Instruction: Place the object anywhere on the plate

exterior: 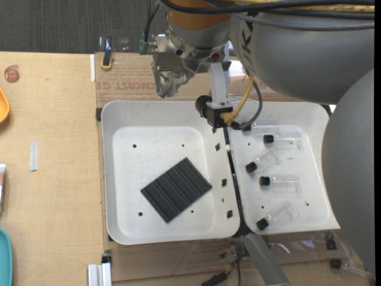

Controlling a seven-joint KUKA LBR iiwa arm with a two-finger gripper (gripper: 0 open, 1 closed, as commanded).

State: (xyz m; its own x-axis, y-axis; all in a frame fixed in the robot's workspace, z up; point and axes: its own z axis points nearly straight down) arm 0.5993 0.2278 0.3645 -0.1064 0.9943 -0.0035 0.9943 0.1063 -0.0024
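- The arm [309, 46] is reaching in from the upper right of the frame and is filling that corner.
- The hand [168, 85] is hanging at the top middle of the frame, just above the back rim of the left bin [113, 159].
- I cannot tell how the hand is set, because it is looking blurry.
- Nothing is showing in the hand.
- The plate [177, 189] is a dark, ridged square lying flat in the left bin, turned at a slant, near the lower middle of the frame.
- Four clear tubes with black caps are lying in the right bin [318, 159], well apart from the plate.
- One tube [280, 140] is sitting near the top of that bin, and another tube [275, 216] is lying near its bottom.
- Both bins are sitting side by side on the table [53, 219], with their rims touching in the middle.
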